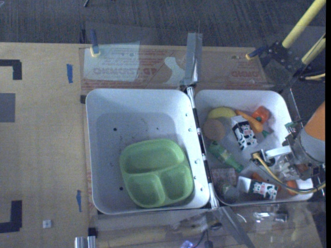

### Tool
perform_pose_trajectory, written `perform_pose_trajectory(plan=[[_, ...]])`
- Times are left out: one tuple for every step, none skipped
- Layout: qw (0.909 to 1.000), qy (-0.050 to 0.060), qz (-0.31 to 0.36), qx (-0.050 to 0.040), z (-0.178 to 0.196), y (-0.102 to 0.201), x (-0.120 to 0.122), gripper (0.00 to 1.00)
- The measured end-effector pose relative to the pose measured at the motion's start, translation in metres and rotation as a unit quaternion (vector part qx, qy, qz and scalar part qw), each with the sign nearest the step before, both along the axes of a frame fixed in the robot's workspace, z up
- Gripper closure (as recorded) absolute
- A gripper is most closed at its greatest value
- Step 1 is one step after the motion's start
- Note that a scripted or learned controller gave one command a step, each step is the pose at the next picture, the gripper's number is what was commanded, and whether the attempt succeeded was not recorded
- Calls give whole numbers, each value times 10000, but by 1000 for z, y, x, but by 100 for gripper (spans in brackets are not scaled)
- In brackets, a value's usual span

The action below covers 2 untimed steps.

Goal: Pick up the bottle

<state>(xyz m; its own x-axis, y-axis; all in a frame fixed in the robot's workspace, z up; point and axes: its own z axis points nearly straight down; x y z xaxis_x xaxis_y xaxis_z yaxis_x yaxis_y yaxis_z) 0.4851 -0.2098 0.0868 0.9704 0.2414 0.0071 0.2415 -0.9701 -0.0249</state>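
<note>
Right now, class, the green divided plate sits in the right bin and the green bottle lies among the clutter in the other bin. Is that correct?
Not quite. The camera view shows the green divided plate in the left bin, not the right. The green bottle lies among the clutter in the other bin, the right one.

A divided plate (155, 172) lay in the left bin (103, 107). In the right bin (276, 99) the bottle (225, 156) lay left of the gripper (283, 161) (amid clutter).
</note>
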Motion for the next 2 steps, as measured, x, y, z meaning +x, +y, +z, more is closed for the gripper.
perform_pose_trajectory(plan=[[9999,-2,-136,3,0,0,0,100],[10000,2,5,-2,0,0,0,100]])
